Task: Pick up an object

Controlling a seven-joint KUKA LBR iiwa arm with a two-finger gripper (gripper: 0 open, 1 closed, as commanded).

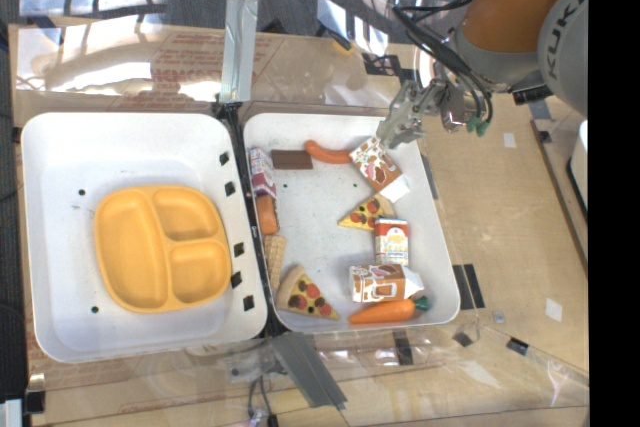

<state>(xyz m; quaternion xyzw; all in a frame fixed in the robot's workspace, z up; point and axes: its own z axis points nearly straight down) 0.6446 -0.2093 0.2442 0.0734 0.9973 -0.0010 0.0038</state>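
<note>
The right bin (435, 215) holds several toy foods. Among them are a small patterned carton (377, 166), a red sausage (326, 152), a brown bar (292, 159), two pizza slices (364, 213) (305, 296), a juice box (392, 240), a milk carton (379, 283) and a carrot (384, 312). My gripper (395, 132) reaches in from the right over the bin's far right corner. Its tip is right at the patterned carton's upper edge. Whether it touches or grips the carton is unclear.
In the left bin (50, 155) lies a yellow divided plate (160, 246). Along the right bin's left wall sit a wrapped snack (262, 172), an orange stick (266, 214) and a waffle cone (275, 256). Cables hang by the wrist (455, 105).
</note>
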